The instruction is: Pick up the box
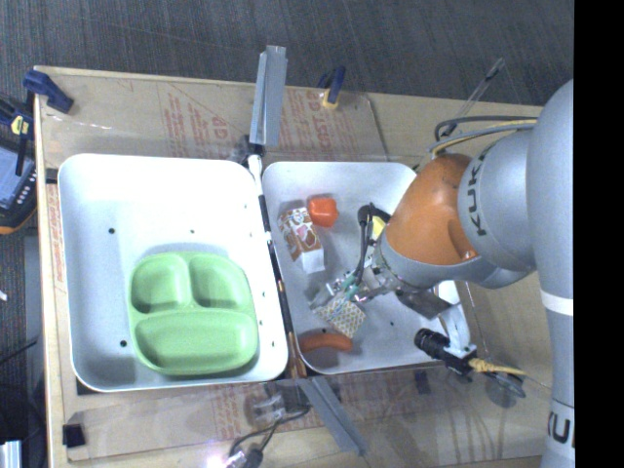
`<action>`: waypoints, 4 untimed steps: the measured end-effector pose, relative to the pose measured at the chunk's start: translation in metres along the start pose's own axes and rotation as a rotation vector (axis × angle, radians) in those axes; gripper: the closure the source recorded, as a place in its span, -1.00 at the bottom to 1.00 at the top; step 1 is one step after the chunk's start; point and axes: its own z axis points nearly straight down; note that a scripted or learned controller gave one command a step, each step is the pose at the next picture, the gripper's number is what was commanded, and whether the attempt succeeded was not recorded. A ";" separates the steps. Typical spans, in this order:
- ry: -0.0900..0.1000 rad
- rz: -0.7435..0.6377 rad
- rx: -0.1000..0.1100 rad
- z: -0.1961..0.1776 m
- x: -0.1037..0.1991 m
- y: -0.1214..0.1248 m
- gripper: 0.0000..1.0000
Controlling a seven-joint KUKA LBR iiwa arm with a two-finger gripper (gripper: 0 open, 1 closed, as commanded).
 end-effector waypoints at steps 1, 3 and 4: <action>0.000 -0.097 -0.002 -0.099 0.004 -0.022 1.00; -0.003 -0.301 -0.004 -0.140 0.094 0.007 1.00; -0.001 0.055 -0.002 -0.158 0.092 0.005 1.00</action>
